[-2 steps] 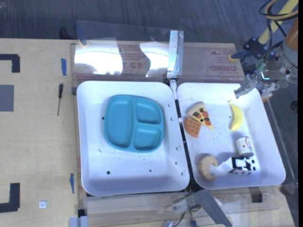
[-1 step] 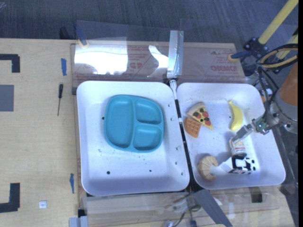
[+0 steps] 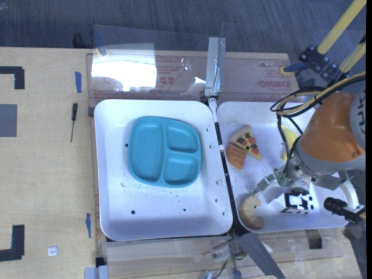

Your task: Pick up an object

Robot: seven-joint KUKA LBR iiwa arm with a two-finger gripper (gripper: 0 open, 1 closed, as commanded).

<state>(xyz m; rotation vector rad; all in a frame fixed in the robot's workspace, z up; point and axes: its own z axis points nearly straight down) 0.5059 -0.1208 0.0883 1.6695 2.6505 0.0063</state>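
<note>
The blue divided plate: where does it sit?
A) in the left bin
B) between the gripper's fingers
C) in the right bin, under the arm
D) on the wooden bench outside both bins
A: the blue divided plate lies flat inside the left bin, across the divider from the pizza slice in the right bin.

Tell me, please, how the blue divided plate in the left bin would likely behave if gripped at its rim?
The blue divided plate looks like moulded plastic, so probably stiff and light. It lies flat and wide, so it is unlikely to roll. Its smooth, low rim may slip from a narrow pinch.
</note>
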